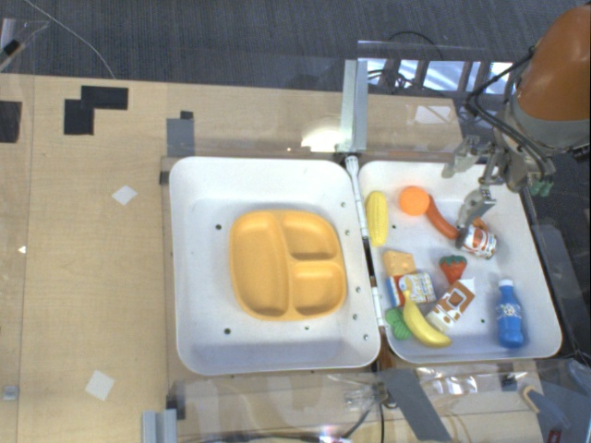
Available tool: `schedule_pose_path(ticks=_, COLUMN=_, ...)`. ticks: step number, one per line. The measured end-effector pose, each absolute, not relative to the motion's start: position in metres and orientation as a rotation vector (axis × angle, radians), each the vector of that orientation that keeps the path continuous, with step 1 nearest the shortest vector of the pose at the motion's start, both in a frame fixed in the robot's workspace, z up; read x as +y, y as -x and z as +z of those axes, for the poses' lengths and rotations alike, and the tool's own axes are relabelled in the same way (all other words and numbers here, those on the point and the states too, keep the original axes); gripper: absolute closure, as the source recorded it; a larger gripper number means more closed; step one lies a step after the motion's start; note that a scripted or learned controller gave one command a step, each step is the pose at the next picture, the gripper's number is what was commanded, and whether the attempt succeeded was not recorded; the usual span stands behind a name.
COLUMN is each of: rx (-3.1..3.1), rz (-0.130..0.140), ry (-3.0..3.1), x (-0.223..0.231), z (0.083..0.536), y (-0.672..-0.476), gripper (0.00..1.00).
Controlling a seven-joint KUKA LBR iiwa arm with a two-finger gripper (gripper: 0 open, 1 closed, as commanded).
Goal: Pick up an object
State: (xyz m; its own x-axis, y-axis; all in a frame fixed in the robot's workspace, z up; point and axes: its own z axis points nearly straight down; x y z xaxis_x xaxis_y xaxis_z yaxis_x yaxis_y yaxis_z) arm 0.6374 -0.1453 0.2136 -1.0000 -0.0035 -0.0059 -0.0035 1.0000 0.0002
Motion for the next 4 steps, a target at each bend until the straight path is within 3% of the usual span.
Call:
schedule_pose_path(ticks=1, rx=3.125, rz=0.0, ry=-0.263, x=-0.198, z=0.14, y=-0.633, gripper=0.0)
schedule_pose_path(ticks=2, rx=3.039, rz=0.0, ry=-0.743, x=-0.204, z=0.089, y=-0.58, gripper=0.0)
schedule_pose_path(ticks=3, rx=2.91, rz=0.01, ry=-1.153, x=-0.11, z=0.089, y=-0.595, gripper=0.0)
schedule_pose_path(ticks=4, rx=2.898, rz=0.011, ry=-1.139, x=-0.111, z=0.104, y=-0.599, gripper=1.0)
